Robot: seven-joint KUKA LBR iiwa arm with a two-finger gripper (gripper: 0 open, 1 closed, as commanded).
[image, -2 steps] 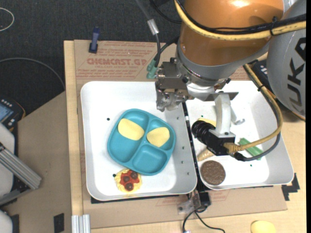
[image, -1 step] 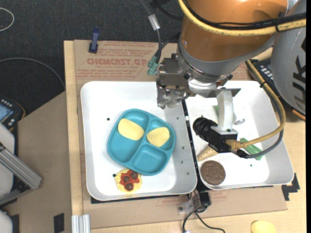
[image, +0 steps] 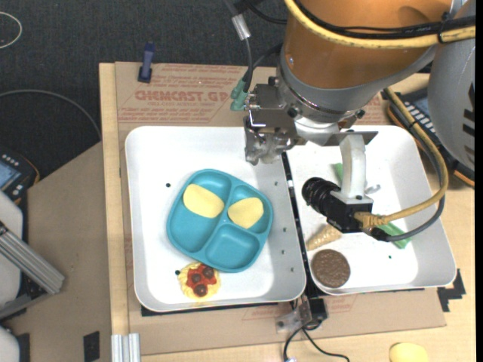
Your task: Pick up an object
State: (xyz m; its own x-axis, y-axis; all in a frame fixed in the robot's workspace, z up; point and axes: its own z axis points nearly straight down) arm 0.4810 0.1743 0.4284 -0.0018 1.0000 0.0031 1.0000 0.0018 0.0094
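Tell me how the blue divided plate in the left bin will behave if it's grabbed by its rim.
The blue plate looks like stiff moulded plastic, so it probably won't flex. Its broad shape would likely tilt from a one-sided rim grab. The two yellow pieces lying loose in its compartments may then slide out.

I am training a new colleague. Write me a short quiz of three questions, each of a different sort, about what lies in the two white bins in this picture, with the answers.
1. True or false: the blue plastic divided plate lies in the left white bin.
2. Multiple choice: how many yellow oval pieces lie on that plate? A) one B) two C) four
3. Fill in: the round brown cookie-like disc lies in the ____ white bin, near its front edge.

Key
1. True.
2. B; the second piece lies beside the first.
3. Right; that bin also holds a tan cone-shaped piece just above the disc.
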